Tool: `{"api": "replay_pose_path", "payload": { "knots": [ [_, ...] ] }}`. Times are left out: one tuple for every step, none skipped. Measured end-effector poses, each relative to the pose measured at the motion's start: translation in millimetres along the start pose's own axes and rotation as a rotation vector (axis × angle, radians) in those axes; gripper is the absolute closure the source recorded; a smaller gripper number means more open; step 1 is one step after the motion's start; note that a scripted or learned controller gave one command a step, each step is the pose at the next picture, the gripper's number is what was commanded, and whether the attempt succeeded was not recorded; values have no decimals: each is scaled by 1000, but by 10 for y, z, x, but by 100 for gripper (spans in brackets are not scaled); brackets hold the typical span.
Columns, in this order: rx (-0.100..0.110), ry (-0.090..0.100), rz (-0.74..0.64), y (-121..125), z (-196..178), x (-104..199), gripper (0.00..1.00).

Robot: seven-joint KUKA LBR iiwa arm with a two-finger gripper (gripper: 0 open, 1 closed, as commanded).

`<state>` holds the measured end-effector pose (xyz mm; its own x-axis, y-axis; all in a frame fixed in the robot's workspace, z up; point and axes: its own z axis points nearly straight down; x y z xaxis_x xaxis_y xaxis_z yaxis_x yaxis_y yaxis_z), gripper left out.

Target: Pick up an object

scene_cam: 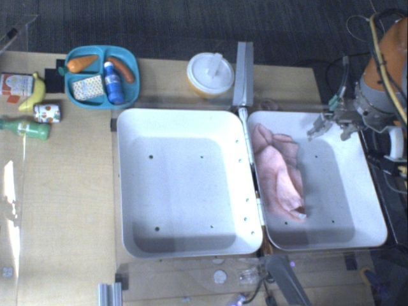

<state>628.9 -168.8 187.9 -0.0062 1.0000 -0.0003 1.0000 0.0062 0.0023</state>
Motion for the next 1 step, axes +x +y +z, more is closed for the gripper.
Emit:
{"api": "replay_pose_path", "payload": {
  "knots": [
    [-4, -1, -156, 131, 939, 688, 0]
  ]
}}
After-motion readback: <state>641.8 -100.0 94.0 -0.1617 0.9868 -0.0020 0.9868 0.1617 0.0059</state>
